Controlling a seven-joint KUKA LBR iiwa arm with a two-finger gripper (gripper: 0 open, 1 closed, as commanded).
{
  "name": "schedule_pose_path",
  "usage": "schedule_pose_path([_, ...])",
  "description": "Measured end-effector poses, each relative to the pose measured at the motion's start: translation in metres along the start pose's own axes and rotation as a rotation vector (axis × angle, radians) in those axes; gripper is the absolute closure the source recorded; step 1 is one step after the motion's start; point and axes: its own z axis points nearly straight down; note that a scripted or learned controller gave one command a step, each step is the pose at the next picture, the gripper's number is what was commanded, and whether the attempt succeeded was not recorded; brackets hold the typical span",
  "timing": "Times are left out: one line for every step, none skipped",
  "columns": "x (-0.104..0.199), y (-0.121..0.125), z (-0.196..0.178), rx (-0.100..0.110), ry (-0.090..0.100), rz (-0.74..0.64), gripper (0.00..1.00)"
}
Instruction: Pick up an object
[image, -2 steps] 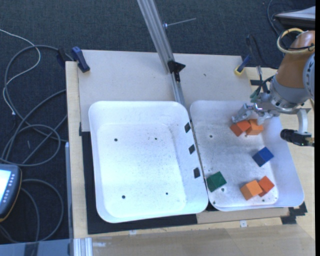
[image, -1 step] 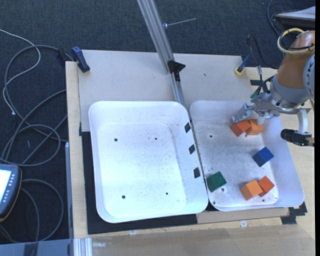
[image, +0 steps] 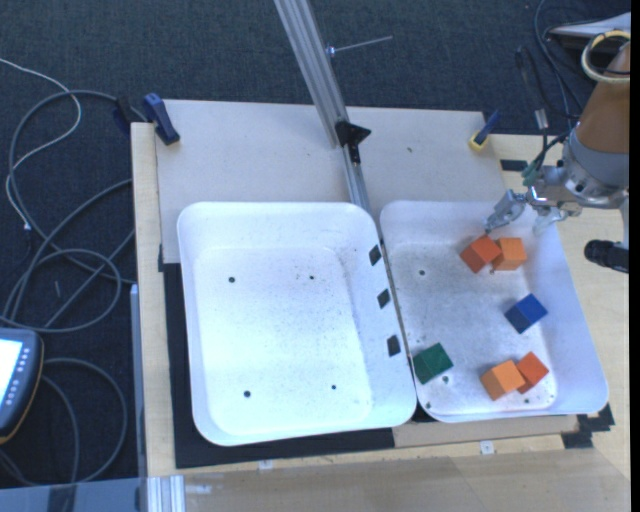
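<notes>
The gripper (image: 522, 207) hangs over the far right corner of the right bin (image: 440, 232), its two metal fingers (image: 503, 211) spread apart with nothing between them. Just beside and below the fingertips lie two orange blocks (image: 493, 253), touching each other, the left one a deeper orange than the right. The grey arm (image: 600, 165) with its orange band (image: 608, 120) reaches in from the right edge.

Farther down the same bin sits one blue cube (image: 526, 312), apart from the others. Near the bin's front edge is a second pair of orange blocks (image: 514, 374), also touching. One dark green block (image: 432, 362) rests at the bin's left side, close to the divide between the bins. That makes four orange blocks, one blue and one green, six in all, every one in the right bin.

The left bin (image: 200, 300) adjoins the right one. Three small black tabs (image: 383, 298) line the seam between them. A metal rail (image: 318, 80) runs from the top down to that seam. Two blue clamps (image: 160, 118) grip the bench's far corners.
</notes>
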Motion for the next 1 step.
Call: schedule_pose_path([0.0098, 0.0058, 0.0369, 0.001, 0.001, 0.0, 0.0])
